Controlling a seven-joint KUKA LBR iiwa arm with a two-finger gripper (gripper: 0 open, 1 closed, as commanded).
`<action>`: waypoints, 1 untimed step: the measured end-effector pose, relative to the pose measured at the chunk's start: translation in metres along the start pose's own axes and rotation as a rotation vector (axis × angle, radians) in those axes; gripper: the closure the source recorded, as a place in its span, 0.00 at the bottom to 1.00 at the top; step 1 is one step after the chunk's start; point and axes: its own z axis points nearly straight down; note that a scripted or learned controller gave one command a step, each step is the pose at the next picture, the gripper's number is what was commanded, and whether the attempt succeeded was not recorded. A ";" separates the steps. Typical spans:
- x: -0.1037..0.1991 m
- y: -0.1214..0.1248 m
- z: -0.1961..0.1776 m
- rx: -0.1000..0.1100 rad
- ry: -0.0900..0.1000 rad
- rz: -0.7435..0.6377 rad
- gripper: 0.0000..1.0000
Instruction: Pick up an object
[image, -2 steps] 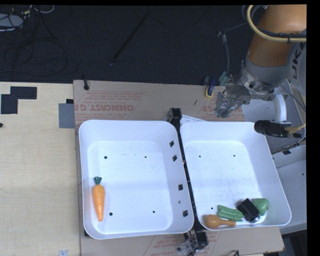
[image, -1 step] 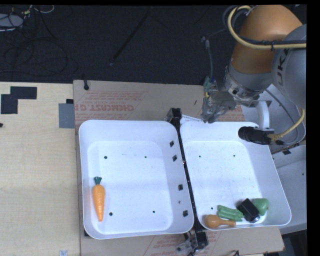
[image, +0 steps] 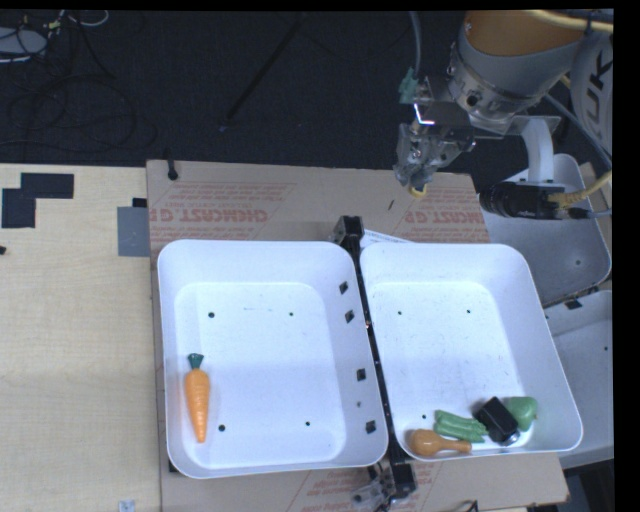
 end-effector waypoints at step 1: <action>0.084 -0.003 0.018 0.016 -0.001 0.000 1.00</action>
